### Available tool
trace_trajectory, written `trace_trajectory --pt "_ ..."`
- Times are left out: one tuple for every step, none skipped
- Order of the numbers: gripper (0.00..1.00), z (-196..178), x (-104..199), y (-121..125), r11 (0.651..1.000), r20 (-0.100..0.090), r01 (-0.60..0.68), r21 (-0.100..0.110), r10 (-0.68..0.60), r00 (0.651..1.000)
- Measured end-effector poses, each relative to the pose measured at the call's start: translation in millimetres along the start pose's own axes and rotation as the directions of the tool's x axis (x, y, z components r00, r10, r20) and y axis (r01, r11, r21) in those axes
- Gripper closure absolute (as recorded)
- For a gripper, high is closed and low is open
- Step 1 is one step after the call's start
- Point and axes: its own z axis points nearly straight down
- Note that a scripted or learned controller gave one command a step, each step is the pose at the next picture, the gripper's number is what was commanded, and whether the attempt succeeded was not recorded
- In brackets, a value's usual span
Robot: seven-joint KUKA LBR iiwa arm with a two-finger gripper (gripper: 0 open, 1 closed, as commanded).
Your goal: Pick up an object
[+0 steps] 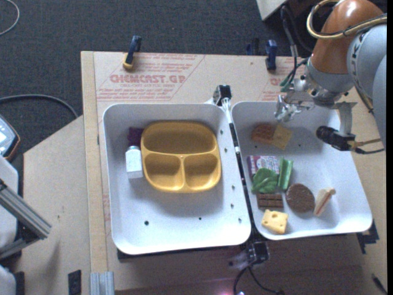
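The jaws (286,111) hang over the back of the right bin (362,195). I cannot tell how they are set. The toast (271,134) lies just below them, a bit toward the left bin (113,165).

The arm (368,48) is grey, with a rounded orange band (341,32) above the wrist. A pale cable (316,14) loops over the band. The gripper (286,110) is small, metallic, pale grey. A black cylinder (334,137) juts beside the wrist.
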Motion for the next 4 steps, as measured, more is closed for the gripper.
trace_trajectory --pt "1.00 -45.7 -5.7 1.6 1.000 0.000 0.000 0.000 0.000 1.000" --pt "1.00 -75.3 -6.0 3.0 1.000 0.000 0.000 0.001 0.000 1.000" --pt "1.00 -67.9 51.6 -10.4 1.000 -0.004 0.004 0.011 -0.004 1.000" --pt "1.00 -79.1 98.2 -32.9 1.000 -0.004 0.004 0.011 -0.004 1.000"
